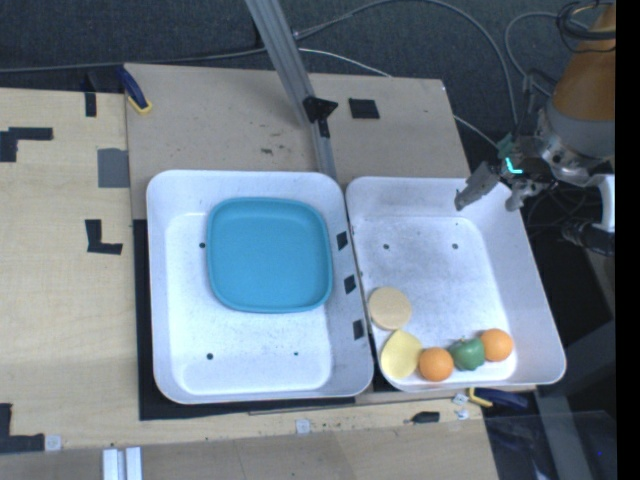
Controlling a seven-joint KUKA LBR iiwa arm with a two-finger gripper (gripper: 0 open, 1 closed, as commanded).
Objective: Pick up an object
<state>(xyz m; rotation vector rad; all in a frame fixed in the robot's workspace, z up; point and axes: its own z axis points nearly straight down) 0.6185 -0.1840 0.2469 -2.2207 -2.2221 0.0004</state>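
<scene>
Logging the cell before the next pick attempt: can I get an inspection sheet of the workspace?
Surface: wooden bench with black tape marks, bearing two white bins.
Job's things: left bin holds a blue plate; right bin holds a tan disc, yellow piece, two orange balls and a green item, clustered at the near edge.
Clutter: nothing seen.
Gripper: gripper over the right bin's far right corner, fingers apart, holding nothing.
Cables: white cable on the dark floor.
Surroundings: slanted metal pole.

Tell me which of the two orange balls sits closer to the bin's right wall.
The orange ball right of the green piece; the other orange ball lies left of it.
</scene>
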